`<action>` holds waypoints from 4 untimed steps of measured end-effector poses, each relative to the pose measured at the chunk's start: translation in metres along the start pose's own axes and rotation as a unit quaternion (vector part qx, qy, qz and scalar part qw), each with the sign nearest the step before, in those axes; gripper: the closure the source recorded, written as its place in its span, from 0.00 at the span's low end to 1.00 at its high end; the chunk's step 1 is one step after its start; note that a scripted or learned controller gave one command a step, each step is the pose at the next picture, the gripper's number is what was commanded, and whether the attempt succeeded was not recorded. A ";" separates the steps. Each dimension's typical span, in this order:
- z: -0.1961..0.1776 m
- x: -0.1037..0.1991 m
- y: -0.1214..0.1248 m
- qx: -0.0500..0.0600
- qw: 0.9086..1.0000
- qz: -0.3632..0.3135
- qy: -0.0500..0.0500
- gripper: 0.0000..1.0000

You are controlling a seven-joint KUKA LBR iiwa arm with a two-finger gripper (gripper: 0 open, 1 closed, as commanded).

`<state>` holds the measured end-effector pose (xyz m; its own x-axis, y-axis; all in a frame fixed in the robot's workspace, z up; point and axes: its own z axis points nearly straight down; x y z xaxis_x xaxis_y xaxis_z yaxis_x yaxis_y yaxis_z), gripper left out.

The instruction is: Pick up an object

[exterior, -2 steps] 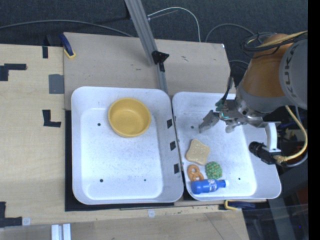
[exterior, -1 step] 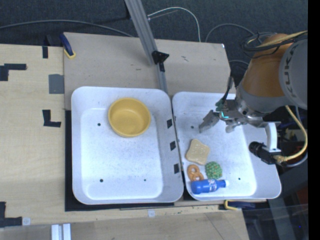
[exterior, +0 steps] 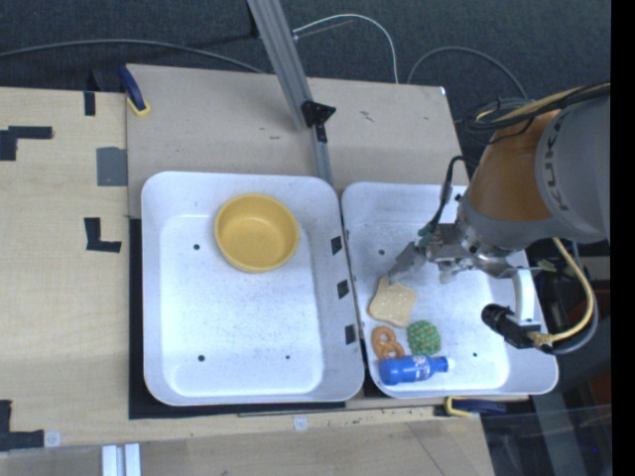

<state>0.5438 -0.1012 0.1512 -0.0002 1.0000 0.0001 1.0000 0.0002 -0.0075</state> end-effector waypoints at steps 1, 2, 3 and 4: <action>0.044 -0.001 -0.003 0.000 1.000 0.000 0.000 0.00; 0.057 -0.002 0.001 -0.007 1.000 0.000 0.000 0.00; 0.047 -0.001 0.001 -0.008 1.000 -0.001 0.000 1.00; -0.012 0.001 0.009 -0.005 1.000 -0.001 0.000 1.00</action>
<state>0.5532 -0.1000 0.1635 -0.0021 1.0000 -0.0007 1.0000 0.0021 0.0032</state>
